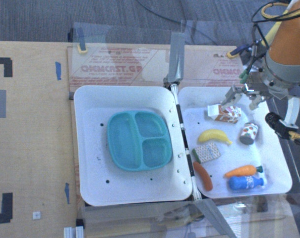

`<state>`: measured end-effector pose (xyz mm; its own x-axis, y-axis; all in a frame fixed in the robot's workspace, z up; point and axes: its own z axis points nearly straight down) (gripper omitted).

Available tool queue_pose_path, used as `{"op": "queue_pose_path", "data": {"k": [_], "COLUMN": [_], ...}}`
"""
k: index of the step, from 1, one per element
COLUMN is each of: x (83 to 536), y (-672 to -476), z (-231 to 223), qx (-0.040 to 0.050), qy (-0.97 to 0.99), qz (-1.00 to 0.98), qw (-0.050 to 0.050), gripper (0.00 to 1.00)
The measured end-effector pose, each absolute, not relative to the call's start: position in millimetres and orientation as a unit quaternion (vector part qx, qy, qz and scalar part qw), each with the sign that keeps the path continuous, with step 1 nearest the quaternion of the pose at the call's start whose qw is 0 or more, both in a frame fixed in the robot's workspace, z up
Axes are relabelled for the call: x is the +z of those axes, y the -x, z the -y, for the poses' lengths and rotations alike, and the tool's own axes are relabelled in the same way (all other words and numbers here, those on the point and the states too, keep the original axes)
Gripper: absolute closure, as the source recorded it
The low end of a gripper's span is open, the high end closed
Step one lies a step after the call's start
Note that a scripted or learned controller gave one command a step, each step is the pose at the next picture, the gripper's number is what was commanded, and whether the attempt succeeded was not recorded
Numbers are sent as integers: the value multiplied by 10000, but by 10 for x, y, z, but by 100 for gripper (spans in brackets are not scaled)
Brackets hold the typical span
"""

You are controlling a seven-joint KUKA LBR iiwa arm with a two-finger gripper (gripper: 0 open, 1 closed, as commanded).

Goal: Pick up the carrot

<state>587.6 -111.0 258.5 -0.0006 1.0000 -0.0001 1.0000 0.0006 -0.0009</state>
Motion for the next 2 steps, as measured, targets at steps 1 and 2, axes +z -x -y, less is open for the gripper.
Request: {"op": "queue_pose_path", "data": {"k": [1,2], "x": [1946,1454], "y": [-5252,-4793], "z": [1224,1103], "qx": [1,-3], "qy": [6459,4698], "qz": [7634,8828], "qw": [4,4], "gripper": [0,0]}}
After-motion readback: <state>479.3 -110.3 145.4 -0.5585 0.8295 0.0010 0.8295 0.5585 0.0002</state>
